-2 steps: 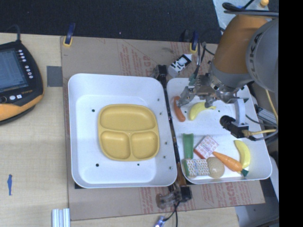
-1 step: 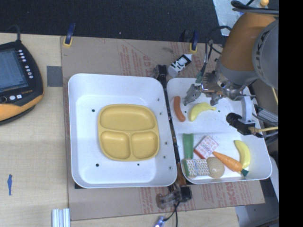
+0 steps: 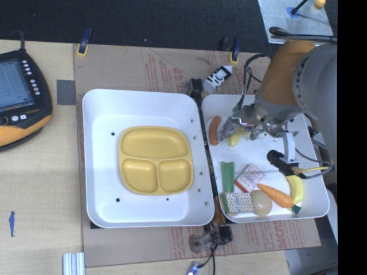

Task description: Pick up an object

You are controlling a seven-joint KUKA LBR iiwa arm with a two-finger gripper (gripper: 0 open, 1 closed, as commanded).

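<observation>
The grey arm with the orange band (image 3: 298,79) enters from the upper right of the frame and reaches down over the upper part of the right shallow white bin (image 3: 321,211). The two-finger gripper (image 3: 236,128) sits low over a small yellow object (image 3: 234,140) near the bin's upper left; whether the claw is apart or together cannot be told. Just left of it lies a red-brown sausage-shaped toy (image 3: 214,129). In the lower half of this bin lie a green flat strip (image 3: 228,175), a red-and-white packet (image 3: 250,178), an orange toy carrot (image 3: 275,195), a yellow toy banana (image 3: 296,188), a round beige ball (image 3: 261,204) and a patterned block (image 3: 238,202). The left shallow white bin (image 3: 103,153) holds a yellow three-compartment plastic tray (image 3: 155,159).
</observation>
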